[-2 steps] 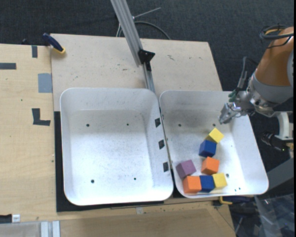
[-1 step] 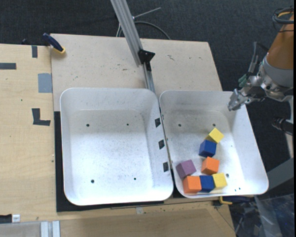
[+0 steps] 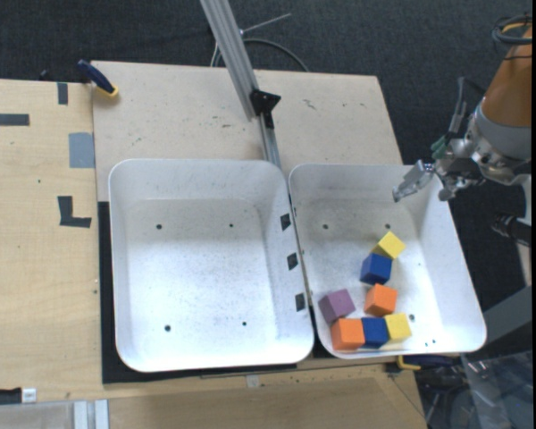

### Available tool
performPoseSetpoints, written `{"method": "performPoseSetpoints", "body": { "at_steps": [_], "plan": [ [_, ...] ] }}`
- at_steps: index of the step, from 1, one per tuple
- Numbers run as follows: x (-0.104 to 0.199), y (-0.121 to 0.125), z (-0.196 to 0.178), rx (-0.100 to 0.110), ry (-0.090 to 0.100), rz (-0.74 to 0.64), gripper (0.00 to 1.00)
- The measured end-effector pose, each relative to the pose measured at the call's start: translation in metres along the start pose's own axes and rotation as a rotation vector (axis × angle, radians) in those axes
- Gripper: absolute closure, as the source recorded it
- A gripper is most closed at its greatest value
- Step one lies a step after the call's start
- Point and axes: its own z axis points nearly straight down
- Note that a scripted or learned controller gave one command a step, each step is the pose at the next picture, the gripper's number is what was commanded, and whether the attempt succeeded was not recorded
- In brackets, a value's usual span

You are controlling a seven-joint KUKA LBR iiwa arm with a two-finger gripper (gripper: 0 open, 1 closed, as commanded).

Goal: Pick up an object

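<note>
Blue-and-yellow clamp (image 3: 97, 78) on bench corner, slanted aluminium pole (image 3: 232, 43), grey tape patches (image 3: 81, 149)

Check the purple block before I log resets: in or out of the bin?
In: the purple block lies inside the right bin, among the other blocks.

Two bins side by side on a bench, blocks gathered in one.

Left bin (image 3: 125, 239) touching right bin (image 3: 447, 266) along a shared edge. In the right bin, seven blocks (image 3: 375, 298) clustered toward its near corner, several touching. Gripper (image 3: 424, 181) over the right bin's far right rim, apart from the blocks. Slanted rail (image 3: 237, 52) behind the bins, meeting the bench (image 3: 179, 105) near their junction.
</note>
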Motion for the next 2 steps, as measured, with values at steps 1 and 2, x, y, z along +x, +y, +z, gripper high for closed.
{"method": "performPoseSetpoints", "body": {
  "at_steps": [1, 2],
  "plan": [
    [0.024, 0.003, -0.034, -0.004, 0.001, -0.002, 0.00],
    [-0.013, -0.025, 0.103, 0.009, 0.002, 0.003, 0.00]
  ]
}}
